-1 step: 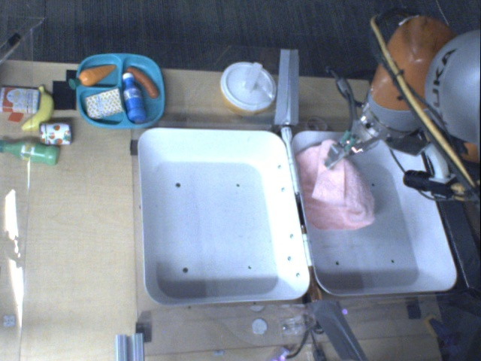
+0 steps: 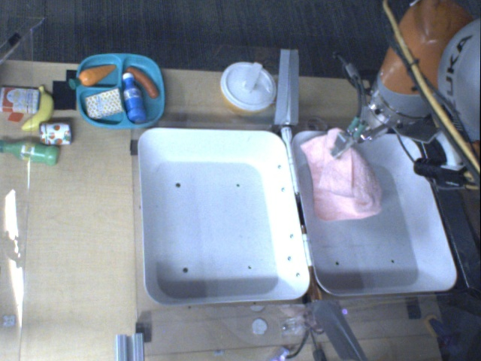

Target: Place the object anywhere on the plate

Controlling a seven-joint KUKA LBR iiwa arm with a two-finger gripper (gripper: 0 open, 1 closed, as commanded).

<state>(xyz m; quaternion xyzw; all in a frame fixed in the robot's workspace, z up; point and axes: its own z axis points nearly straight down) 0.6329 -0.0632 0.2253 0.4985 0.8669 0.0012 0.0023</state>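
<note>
The gripper (image 2: 347,140) is sitting over the upper part of the right bin (image 2: 421,269), its tip lying at the top right edge of the pink cloth (image 2: 342,175). Whether its fingers are released or clenched cannot be told from the camera view, since the tip is small and blurred against the fabric. The grey arm with its orange band (image 2: 417,36) is reaching down towards the cloth from the upper right.

The pink cloth is lying crumpled on the floor of the right bin, against that bin's left wall and towards its far end. The left bin (image 2: 218,277) is sitting directly left of the right bin, the two rims touching.

Well to the left of the cloth, beyond the left bin's far corner, a blue divided plate (image 2: 154,89) is resting on the bench, carrying toy food and a small blue bottle (image 2: 134,96). A round white lidded container (image 2: 248,86) is standing between that plate and the cloth. More small toy items (image 2: 34,122) are lying left of the plate.
</note>
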